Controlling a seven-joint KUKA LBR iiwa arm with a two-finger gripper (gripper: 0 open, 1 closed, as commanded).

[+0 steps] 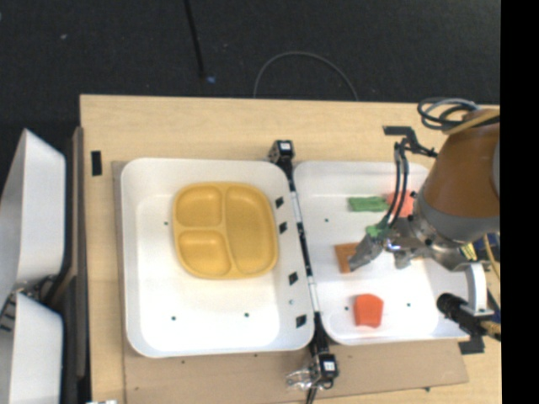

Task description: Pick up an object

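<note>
Your pincer (pixel 369 255) is hanging low in the right bin (pixel 337 188), its dark fingers pointing toward the brown block (pixel 344 257) and sitting just beside it. You cannot tell from this view whether the fingers are spread or closed, and nothing is showing between them.

The right bin is holding four small things. The brown block is lying near the bin's middle, close to its left side, looking flat and rectangular with a dull brown top. A green piece (pixel 365 203) is lying further back, long and narrow. Just to its right a red-orange piece (pixel 402 204) is peeking out, partly covered by the arm (pixel 459 188) and the cables running down it. Toward the front of the bin an orange block (pixel 367 310) is sitting by itself, chunky and bright, well apart from the fingers.

The left bin (pixel 139 310) is holding a yellow plate (pixel 226 230) with three compartments, resting in the back half of the bin.

Both bins are sitting side by side on the wooden bench (pixel 101 133), touching along their shared edge.
</note>
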